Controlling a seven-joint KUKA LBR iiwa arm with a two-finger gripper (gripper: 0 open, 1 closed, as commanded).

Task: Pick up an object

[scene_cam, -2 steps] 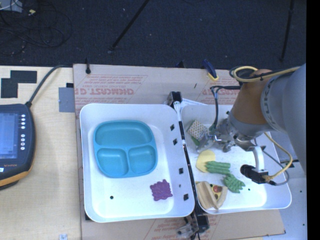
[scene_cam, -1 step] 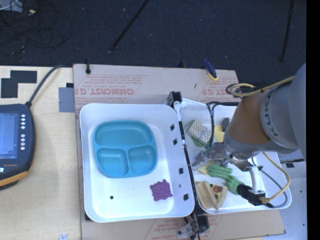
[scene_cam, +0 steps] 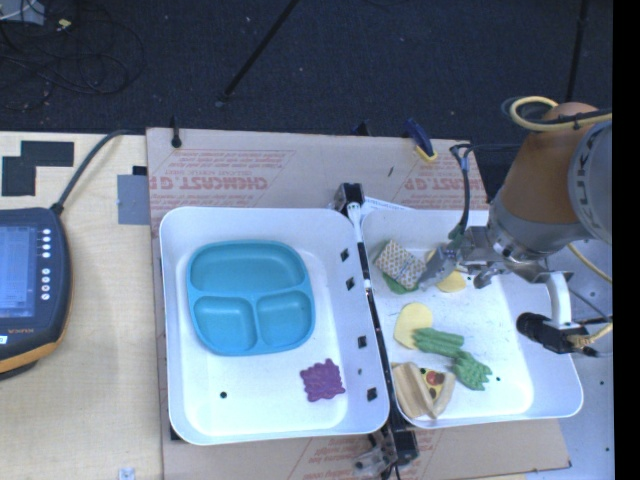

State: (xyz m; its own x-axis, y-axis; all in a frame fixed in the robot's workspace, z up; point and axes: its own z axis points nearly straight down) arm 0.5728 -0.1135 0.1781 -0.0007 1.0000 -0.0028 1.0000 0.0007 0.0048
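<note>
You're looking down on the tabletop point(scene_cam: 110, 388) with two shallow white bins side by side on a cardboard sheet point(scene_cam: 300, 168). The grey arm with the orange band point(scene_cam: 550, 183) reaches in from your right and is low over the upper part of the right-hand white bin point(scene_cam: 540, 393). Its hand point(scene_cam: 440, 266) is down among the items there, just beside a small checkered woven piece point(scene_cam: 397, 259) that lies on a green leaf-shaped scrap point(scene_cam: 395, 282), and touching or nearly touching a small yellow rounded object point(scene_cam: 452, 282) on its other side. You can't tell from this angle whether the hand is open or closed, and nothing can be seen gripped in it. Below, in the middle of the same bin, a pale yellow rounded lump point(scene_cam: 412, 320) sits against a dark green knobbly toy vegetable point(scene_cam: 455, 355) that stretches toward the lower right. Near the bin's front left corner lies a tan wedge-shaped toy slice with a red spot point(scene_cam: 422, 388). Over in the left-hand white bin point(scene_cam: 180, 408) you have a turquoise plastic divided plate point(scene_cam: 250, 296) with three compartments, and a purple bumpy grape-like cluster point(scene_cam: 322, 379) near the front, well apart from the hand. At the far left edge a tablet-like pendant with a lit screen point(scene_cam: 25, 283) rests on the wood.
</note>
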